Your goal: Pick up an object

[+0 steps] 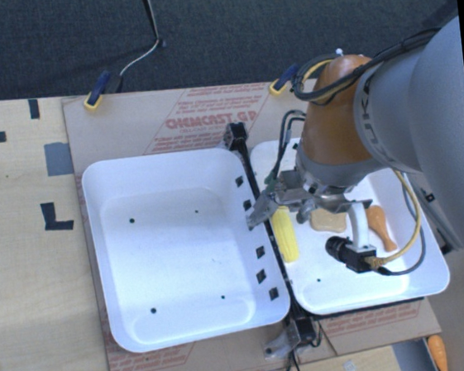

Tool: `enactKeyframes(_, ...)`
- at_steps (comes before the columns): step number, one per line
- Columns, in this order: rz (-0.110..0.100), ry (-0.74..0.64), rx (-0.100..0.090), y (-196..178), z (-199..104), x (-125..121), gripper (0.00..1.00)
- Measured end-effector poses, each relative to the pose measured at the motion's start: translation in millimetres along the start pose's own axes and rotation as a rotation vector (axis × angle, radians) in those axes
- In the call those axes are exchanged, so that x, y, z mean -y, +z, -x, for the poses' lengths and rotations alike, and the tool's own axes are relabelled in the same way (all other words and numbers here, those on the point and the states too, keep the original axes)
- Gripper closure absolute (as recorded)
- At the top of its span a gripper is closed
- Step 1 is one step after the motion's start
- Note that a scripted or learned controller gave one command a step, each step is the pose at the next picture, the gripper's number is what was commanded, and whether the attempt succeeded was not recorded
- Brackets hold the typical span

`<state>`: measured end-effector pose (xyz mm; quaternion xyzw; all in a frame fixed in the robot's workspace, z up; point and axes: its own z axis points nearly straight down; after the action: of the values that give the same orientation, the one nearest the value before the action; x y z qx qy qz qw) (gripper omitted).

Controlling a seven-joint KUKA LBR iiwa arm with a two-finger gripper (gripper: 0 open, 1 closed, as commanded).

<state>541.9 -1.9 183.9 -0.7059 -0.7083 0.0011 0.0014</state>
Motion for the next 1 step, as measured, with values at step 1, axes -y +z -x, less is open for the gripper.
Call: enactKeyframes(1, 0.000, 0.001, 0.000, -9.6, 0.9, -0.5, 1.00)
